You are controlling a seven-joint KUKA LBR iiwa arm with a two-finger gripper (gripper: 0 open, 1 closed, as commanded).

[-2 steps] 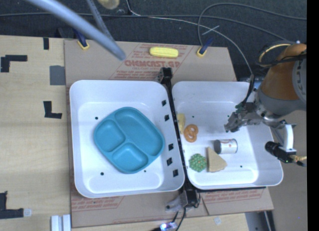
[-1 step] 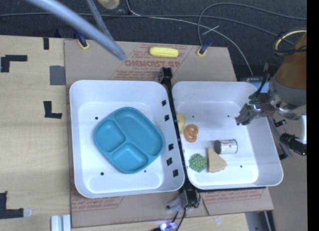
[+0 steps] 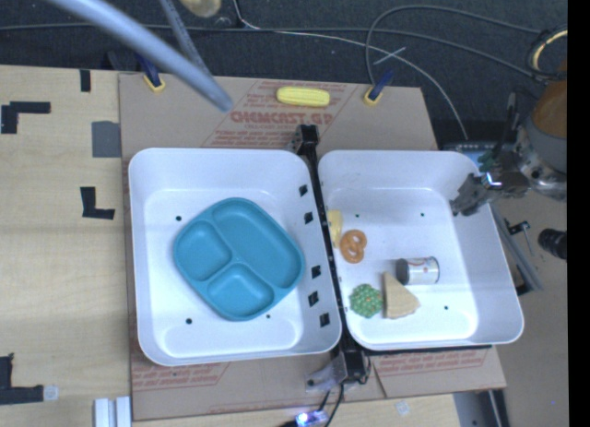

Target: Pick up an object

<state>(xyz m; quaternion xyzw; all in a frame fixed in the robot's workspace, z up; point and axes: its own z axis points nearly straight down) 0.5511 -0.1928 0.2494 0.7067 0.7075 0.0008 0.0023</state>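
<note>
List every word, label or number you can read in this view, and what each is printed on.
Red print on the cardboard sheet behind the bins: too blurred to read with confidence.
Fainter red print along the cardboard's front edge: too small to read.
Metal can in the right bin: no label legible.

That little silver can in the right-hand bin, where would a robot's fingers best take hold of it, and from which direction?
Probably from straight above, closing across the round sides of the silver can. It lies on its side, so the curved body faces up. The tan wedge touches its lower left, so the fingers fit better nearer the free right end. The gripper sits at the right bin's upper right rim.
</note>
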